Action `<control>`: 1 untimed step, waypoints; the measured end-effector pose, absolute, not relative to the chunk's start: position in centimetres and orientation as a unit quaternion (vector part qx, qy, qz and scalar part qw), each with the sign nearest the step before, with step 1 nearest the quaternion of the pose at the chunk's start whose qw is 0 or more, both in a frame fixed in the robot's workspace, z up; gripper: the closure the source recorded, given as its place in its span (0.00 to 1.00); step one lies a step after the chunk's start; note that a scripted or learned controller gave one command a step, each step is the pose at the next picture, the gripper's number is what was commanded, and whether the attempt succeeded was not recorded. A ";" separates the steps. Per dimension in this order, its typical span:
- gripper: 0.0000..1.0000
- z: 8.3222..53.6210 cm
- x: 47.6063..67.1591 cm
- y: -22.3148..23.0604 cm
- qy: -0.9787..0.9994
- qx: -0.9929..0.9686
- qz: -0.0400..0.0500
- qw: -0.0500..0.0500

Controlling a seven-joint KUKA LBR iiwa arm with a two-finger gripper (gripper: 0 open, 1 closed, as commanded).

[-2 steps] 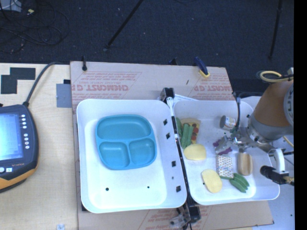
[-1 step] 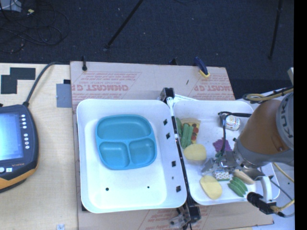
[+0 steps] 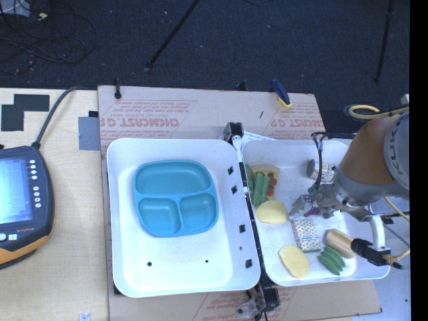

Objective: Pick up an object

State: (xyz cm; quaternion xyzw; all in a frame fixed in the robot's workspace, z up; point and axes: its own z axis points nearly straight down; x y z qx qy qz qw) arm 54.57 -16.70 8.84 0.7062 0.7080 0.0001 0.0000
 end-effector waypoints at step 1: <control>0.00 8.9 49.6 -13.4 0.706 0.708 0.000 0.000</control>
